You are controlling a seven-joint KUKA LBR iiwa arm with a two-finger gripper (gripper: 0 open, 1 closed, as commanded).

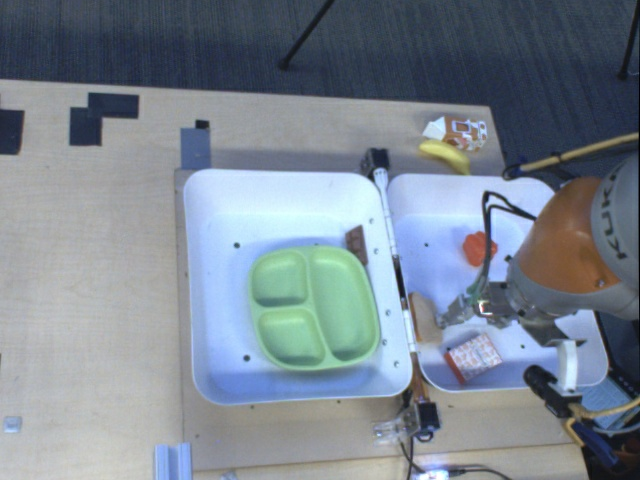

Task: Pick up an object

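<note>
The pincer (462,311) hangs low inside the right bin (440,203), at the end of the grey arm (575,258) with its fat orange band. Its thin metal fingers point toward the left wall of that bin, but they are small and blurry here, so I cannot tell if they are apart or together. Nothing can be seen between them. Just left of the pincer lies a small tan-brown block (422,317), close to the bin wall; whether the tips touch it is too hard to see. Just below the pincer sits a small red and white packet (473,356) with tiny print on it, flat on the bin floor. Up above, near the arm, there is a little orange-red thing (477,248) with a soft rounded shape. Both bins are smooth white plastic with rounded corners. The left bin (215,268) holds a light green plate (314,307) with three dips in it, shiny and smooth. A small dark brown piece (355,240) leans by the top right edge of the plate. On the pale wooden table (90,298), behind the right bin, lie a yellow toy banana (442,153) and a small white and orange packet (462,131) just beside it.
</note>
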